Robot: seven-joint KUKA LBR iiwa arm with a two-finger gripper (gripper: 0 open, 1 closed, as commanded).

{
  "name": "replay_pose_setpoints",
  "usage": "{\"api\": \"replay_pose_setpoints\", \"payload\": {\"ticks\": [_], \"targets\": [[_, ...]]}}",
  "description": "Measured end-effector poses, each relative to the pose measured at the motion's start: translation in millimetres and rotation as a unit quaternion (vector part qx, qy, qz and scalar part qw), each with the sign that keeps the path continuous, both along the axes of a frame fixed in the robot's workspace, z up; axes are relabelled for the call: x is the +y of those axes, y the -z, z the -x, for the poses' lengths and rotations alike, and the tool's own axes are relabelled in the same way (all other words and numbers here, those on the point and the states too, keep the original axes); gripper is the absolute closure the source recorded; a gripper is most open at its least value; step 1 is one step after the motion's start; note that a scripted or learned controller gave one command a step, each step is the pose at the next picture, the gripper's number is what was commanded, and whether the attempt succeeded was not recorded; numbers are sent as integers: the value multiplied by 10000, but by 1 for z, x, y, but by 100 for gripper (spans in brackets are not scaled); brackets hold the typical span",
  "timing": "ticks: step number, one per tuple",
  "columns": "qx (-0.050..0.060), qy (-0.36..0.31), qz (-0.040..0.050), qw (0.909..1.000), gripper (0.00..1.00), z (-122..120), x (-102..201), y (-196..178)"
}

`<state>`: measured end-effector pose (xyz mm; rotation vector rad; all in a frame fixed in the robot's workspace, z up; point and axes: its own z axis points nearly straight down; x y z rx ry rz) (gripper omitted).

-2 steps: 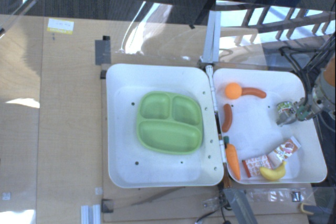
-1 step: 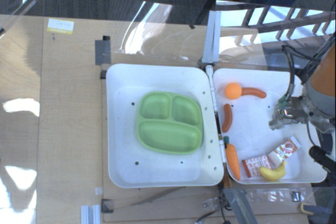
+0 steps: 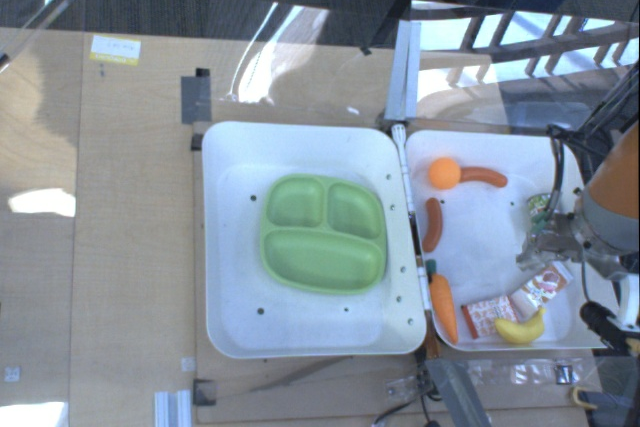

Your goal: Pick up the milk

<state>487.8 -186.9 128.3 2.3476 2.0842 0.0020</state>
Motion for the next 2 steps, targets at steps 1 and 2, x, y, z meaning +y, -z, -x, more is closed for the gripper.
{"api": "replay_pose_setpoints", "payload": {"ticks": [1,2], "targets": [[-22,48,3,10000,100,-16,41,-83],[-15,1185,6,9930,100,-93,35,-86]]}}
